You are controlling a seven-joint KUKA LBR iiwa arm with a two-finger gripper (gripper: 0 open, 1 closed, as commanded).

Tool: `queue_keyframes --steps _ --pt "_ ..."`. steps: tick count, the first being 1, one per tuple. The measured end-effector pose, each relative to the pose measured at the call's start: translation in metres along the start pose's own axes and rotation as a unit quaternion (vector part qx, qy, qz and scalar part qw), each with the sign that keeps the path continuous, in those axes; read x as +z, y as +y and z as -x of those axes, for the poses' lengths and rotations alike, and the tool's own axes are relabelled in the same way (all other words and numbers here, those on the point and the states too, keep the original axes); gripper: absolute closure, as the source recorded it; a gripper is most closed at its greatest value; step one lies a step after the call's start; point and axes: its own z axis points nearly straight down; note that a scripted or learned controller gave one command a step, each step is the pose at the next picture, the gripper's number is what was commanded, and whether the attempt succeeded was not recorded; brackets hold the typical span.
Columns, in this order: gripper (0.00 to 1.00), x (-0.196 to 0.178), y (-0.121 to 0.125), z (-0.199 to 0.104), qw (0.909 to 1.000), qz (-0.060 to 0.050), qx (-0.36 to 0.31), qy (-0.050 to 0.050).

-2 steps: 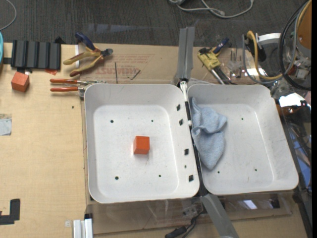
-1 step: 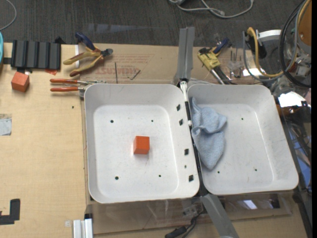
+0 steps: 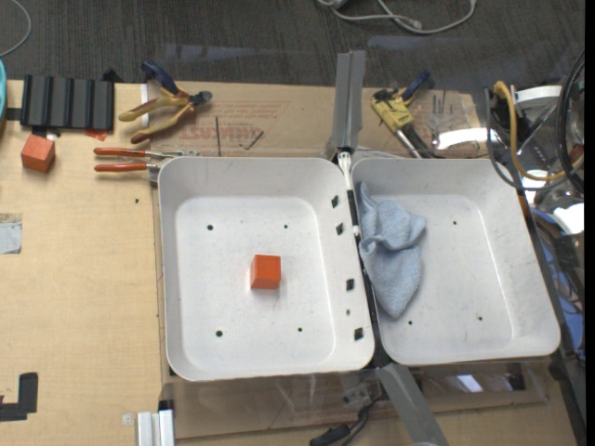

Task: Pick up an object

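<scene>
The orange block (image 3: pixel 266 272) sits alone mid-floor in the left bin (image 3: pixel 186 342), the one farther from the arm's entry side and clear of the walls, which should suit a top grasp; whether the gripper is open or closed, I cannot tell.

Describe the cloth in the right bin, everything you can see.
The cloth is pale blue-grey, soft fabric by its look, crumpled into a loose lengthwise heap with folds and creases. It lies on the floor of the right bin, along its left side, its upper left edge against the bin's left wall by the divider between the bins. Its lower end tapers to a rounded tip. Only the bin touches it.
</scene>
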Motion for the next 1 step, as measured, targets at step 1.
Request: queue_keyframes --steps 1 --pt "1.0 0.0237 0.0118 0.06 1.0 0.0 0.002 -0.001"
